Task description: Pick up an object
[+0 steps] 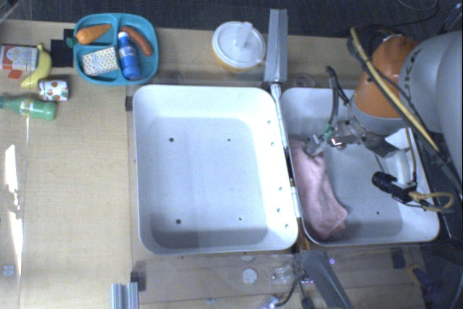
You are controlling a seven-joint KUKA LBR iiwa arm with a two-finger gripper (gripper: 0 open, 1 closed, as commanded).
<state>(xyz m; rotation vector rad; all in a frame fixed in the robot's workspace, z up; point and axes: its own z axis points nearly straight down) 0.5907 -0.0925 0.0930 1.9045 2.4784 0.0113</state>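
The arm (pixel 427 76) comes in from the right and hangs over the right bin (pixel 405 228), its orange band above that bin's back right part. The gripper (pixel 325 137) sits low near the back left of that bin, just above the upper end of a pink cloth (pixel 318 192). From here I cannot tell how the jaws stand, nor whether they have hold of anything; the wrist and cables crowd that spot.

The cloth lies crumpled along the left wall of the right bin, running from about the middle of that wall down to the front left corner. A black cable end (pixel 391 184) hangs over the bin's right part.

The left bin (pixel 210 170) stands just beside the right one, their walls touching along the middle.

On the bench (pixel 65 192), behind the left bin, a yellow tub with a white lid (pixel 239 45) sits near the back edge. Toward the back left corner is a blue divided tray (pixel 148 54) holding a carrot (pixel 95 33), a small blue bottle (pixel 128 54) and a sausage (pixel 141 41). Left of the tray lie a banana (pixel 37 67), a small can (pixel 53 90) and a green bottle (pixel 29 108) on its side, close together by the bench's left edge.
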